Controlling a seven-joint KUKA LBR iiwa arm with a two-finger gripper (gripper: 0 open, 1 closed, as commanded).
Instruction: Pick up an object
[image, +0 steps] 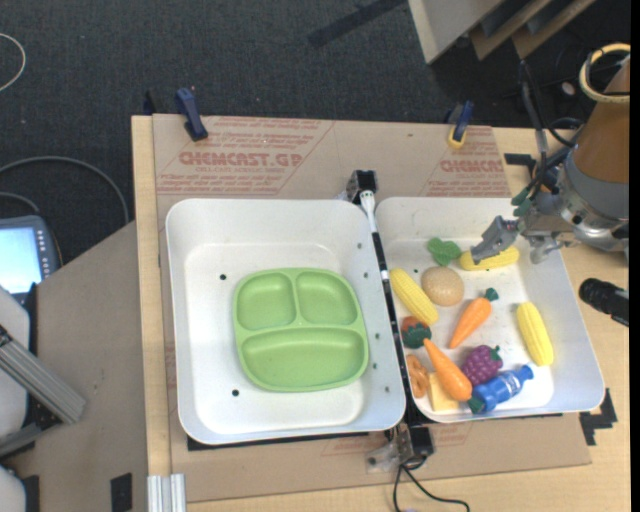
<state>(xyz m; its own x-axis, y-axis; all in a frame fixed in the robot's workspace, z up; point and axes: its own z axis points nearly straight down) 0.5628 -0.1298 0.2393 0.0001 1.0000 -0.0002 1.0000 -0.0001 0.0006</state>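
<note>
Far left of the claw, the left bin (190, 300) holds a green divided plate (298, 329), seemingly a drop spot. Nearer, in the right bin (590, 375), toy food lies loose for picking: a corn cob (412, 296), a potato (443, 286), two carrots (472, 319). The claw (497, 240) hangs just over a yellow banana (490, 259), a likely target; whether it is clenched or released, I cannot tell.

A divided plate (300, 330) lies in the left bin (190, 300); toy foods (460, 330) crowd the right bin (575, 380).
</note>
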